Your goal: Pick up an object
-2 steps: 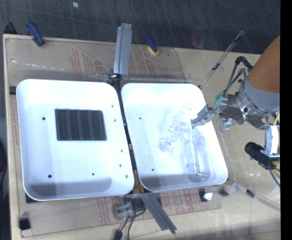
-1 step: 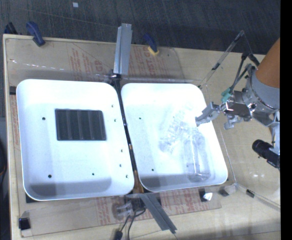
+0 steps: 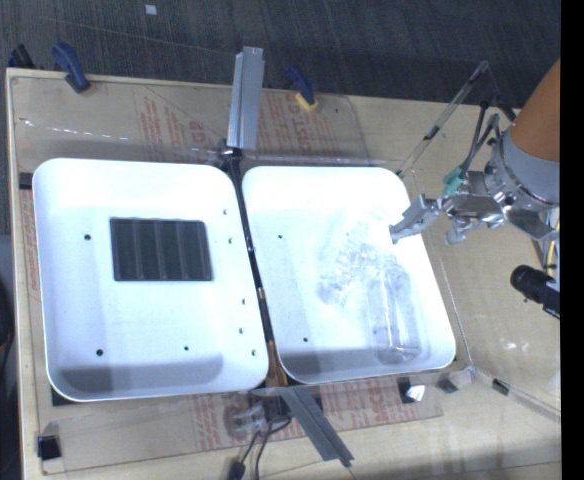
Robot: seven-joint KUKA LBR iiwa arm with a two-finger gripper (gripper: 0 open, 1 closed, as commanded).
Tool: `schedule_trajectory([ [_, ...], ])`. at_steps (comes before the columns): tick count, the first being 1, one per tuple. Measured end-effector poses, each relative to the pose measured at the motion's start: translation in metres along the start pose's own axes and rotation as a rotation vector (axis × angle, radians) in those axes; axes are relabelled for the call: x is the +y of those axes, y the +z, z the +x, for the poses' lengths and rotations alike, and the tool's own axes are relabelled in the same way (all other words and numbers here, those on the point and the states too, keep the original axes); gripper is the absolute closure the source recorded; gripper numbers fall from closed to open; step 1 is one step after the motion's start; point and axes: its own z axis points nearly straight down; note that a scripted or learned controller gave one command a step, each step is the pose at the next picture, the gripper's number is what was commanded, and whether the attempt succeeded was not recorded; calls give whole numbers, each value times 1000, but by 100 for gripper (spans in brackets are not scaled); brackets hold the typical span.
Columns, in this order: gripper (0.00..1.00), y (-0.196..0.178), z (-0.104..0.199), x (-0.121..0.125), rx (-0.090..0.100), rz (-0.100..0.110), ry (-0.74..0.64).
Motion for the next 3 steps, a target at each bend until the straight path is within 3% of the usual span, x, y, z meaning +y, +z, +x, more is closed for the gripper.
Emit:
schedule_trajectory([
  [1, 0, -112, 5, 23, 0, -2, -253],
  [2, 0, 22, 5, 39, 2, 6, -36],
  [3, 0, -17, -3, -3, 1, 0, 62],
])
